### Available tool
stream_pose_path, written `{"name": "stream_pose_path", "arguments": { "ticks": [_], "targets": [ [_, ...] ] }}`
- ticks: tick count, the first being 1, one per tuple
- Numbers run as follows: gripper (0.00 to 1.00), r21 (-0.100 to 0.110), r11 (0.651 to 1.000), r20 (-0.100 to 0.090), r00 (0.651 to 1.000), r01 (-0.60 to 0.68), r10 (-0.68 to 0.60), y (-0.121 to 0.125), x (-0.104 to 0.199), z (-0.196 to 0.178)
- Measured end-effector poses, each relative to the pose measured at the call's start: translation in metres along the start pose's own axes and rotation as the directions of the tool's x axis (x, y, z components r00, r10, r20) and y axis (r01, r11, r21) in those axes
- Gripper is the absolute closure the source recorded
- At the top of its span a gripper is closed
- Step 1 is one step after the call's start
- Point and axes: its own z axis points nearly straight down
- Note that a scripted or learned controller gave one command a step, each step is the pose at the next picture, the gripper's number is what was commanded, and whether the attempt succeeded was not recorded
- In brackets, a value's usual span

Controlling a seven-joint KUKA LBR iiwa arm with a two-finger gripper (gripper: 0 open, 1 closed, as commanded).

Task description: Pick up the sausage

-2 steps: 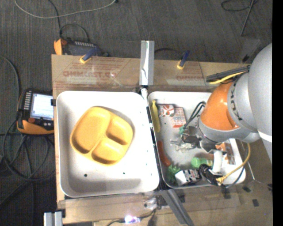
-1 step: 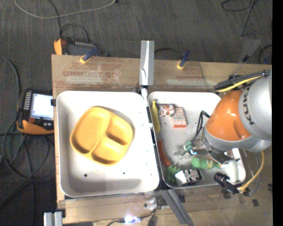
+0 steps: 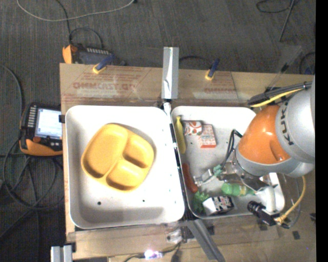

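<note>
Jaw state cannot be determined: the gripper (image 3: 211, 175) is low in the right bin (image 3: 225, 113), largely hidden beneath the arm's wrist. The sausage (image 3: 189, 178) lies along the bin's left wall, just left of the gripper. A green bottle (image 3: 234, 190) and small carton (image 3: 219, 204) lie nearby. The left bin (image 3: 72, 169) holds a yellow tray (image 3: 119, 156).

A robotics lab: clamped cardboard bench (image 3: 128, 84), loose floor cables (image 3: 31, 15), teach pendant (image 3: 43, 130).
</note>
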Motion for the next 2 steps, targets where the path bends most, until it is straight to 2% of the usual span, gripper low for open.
{"name": "stream_pose_path", "arguments": {
  "ticks": [1,2],
  "targets": [
    [0.00,0.003,0.805,0.007,0.805,0.593,-0.593,0.0009,0.0088,-0.0004],
    [1.00,-0.006,0.805,0.007,0.805,0.594,-0.593,0.0038,0.0110,-0.0101]
  ]
}}
